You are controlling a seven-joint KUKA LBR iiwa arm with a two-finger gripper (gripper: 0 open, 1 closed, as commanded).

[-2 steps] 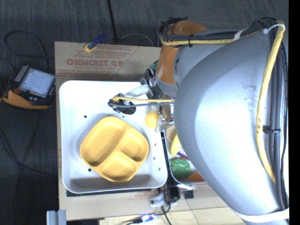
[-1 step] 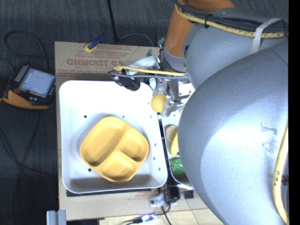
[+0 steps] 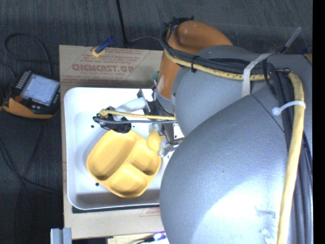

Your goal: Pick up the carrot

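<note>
The grey arm (image 3: pixel 238 151) fills the right half of the frame, its orange band (image 3: pixel 190 39) at top centre, with black and yellow cables (image 3: pixel 223 70) strapped across it. The hand (image 3: pixel 152 113) reaches down at centre frame into a white bin (image 3: pixel 73 136) at left; the arm's bulk covers most of it, and whether it is wide or narrow cannot be told. In the bin lies a large yellow moulded piece (image 3: pixel 122 161), lobed like a bell pepper. A thin black-and-yellow line (image 3: pixel 127 117) runs across the bin just above that piece. No carrot can be picked out with certainty. The bin rests on a brown board with red lettering (image 3: pixel 101 67). At the left edge, on the dark floor, sits an orange-cased handheld screen (image 3: pixel 33 93).
</note>
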